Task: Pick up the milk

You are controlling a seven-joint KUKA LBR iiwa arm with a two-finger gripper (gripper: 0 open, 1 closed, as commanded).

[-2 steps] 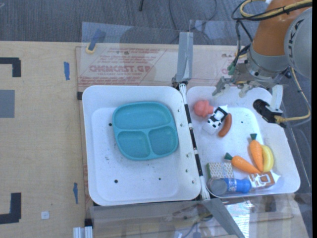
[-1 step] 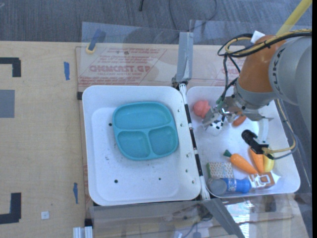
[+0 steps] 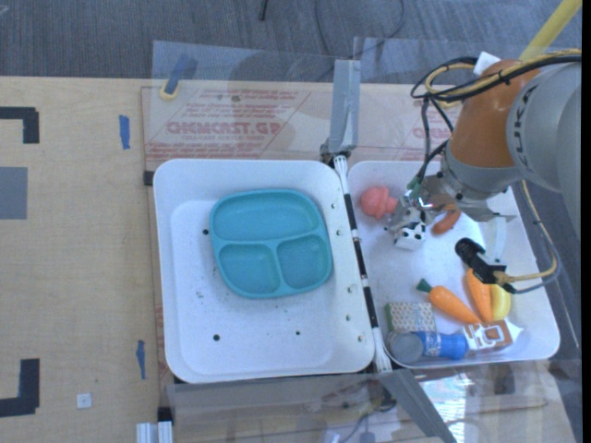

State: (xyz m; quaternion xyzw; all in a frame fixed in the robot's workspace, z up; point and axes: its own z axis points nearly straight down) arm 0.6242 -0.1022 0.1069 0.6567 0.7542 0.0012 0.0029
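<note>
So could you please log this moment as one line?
task: pick up milk | hand: over milk, right bin | lift: not yet

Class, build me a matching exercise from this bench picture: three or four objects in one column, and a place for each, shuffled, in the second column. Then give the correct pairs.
Objects:
1. teal divided plate
2. pink ball
3. blue bottle
4. milk carton

Places:
A. lying along the right bin's near edge
B. just below the gripper, right bin
C. middle of the left bin
D. far-left corner of the right bin

Pairs: 1-C, 2-D, 3-A, 4-B
</note>
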